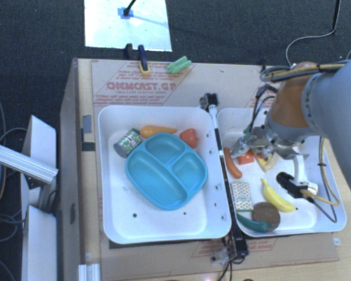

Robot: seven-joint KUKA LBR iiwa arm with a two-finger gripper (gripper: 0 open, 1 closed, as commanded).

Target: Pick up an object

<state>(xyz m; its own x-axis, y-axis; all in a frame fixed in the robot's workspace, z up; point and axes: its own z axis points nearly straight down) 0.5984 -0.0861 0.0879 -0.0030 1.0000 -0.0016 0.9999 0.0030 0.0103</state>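
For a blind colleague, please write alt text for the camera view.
The grey arm reaches from the right into the right bin, its gripper low beside a carrot, with a banana nearby. The left bin holds a blue divided plate, a can and a tomato.

Two white bins: left bin (114, 215), right bin (324, 212). One blue divided plate (165, 170), one tin can (127, 143), one carrot (158, 130), one tomato (189, 137) in the left. One banana (276, 196), one chilli (232, 163), one brown disc (265, 213), one patterned card (241, 195) in the right.
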